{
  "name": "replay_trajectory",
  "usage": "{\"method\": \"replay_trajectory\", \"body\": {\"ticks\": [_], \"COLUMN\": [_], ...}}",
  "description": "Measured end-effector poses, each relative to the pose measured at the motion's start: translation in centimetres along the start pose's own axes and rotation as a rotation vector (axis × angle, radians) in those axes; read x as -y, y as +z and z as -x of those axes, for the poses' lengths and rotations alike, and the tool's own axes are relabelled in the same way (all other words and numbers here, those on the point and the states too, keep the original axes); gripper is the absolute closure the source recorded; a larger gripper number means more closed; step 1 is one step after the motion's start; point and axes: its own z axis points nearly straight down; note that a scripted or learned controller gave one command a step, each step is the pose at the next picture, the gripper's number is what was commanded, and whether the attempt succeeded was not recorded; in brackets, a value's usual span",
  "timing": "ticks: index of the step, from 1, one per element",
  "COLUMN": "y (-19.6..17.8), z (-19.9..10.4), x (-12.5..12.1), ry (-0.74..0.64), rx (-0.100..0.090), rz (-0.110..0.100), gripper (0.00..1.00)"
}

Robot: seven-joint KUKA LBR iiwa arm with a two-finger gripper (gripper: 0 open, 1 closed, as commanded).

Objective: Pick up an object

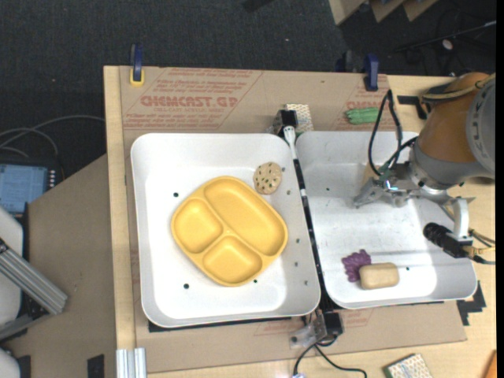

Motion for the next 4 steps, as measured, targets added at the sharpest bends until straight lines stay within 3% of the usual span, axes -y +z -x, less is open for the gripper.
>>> {"method": "replay_trajectory", "body": {"ticks": [1, 2, 3, 4], "y": [-0.1, 0.0, -1.1, -0.2], "z": [0.7, 1.8, 1.8, -5.7], "x": [-8.7, -5.7, -5.9, -1.8], "ry": [-0.008, -0.002, -0.005, -0.007], "rx": [-0.001, -0.005, -0.003, -0.004], "rz": [0.006, -0.008, -0.003, -0.001], "gripper": [0.00, 0.00, 1.00, 1.00]}}
